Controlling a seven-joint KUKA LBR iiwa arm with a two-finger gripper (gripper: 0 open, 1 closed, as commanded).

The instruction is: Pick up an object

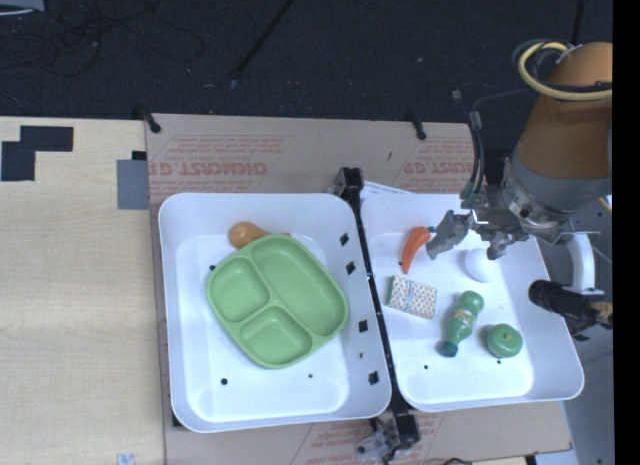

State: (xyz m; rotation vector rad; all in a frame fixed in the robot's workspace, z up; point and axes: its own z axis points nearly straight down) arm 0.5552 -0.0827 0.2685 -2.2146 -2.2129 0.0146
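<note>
Over the right bin [560, 388] my gripper [470, 236] hangs spread, holding nothing. Left of it lies the carrot [414, 246], just below it the white ball [481, 265]. I judge the carrot light, stiff; take it across its middle.

The grey arm with its orange band enters from three o'clock, its gripper [472, 240] hanging open, fingers splayed toward nine o'clock.

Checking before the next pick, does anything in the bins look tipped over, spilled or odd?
Only small things: the green bottle lies on its side in the right bin, and an orange object in the left bin is partly tucked under the green tray. Nothing spilled.
</note>
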